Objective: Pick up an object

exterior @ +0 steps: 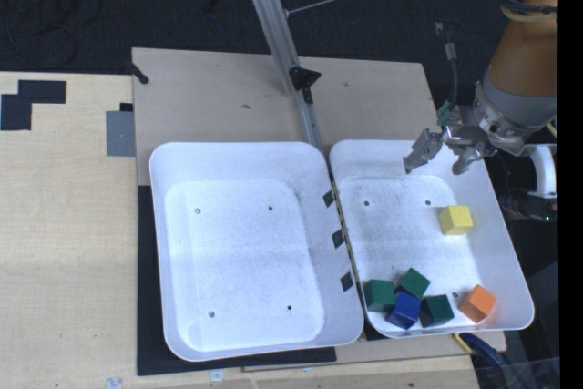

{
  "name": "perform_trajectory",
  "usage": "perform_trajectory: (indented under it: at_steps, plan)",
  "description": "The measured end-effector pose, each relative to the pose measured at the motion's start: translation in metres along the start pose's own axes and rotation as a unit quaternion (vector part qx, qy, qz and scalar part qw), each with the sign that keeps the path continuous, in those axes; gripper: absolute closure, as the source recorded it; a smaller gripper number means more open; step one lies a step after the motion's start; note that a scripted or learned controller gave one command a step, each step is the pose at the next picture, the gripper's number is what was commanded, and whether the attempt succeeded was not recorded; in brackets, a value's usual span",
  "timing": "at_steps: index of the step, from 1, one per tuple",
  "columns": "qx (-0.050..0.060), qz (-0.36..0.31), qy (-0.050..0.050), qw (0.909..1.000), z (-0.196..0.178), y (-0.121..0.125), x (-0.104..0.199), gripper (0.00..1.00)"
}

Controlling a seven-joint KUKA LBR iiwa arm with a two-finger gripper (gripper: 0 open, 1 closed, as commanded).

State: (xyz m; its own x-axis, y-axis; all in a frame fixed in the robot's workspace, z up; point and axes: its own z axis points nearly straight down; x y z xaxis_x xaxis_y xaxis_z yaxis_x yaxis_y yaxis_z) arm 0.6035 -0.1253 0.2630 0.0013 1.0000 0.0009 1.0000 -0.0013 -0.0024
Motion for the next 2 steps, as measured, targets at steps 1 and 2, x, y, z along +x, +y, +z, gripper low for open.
perform_trajectory:
  at_steps: [1,2]
  plan:
    - [0.001,0.002,-0.001,1.0000,-0.012,-0.057,-0.055,0.00]
    - [0.002,0.000,0.000,1.0000,0.025,-0.064,-0.059,0.00]
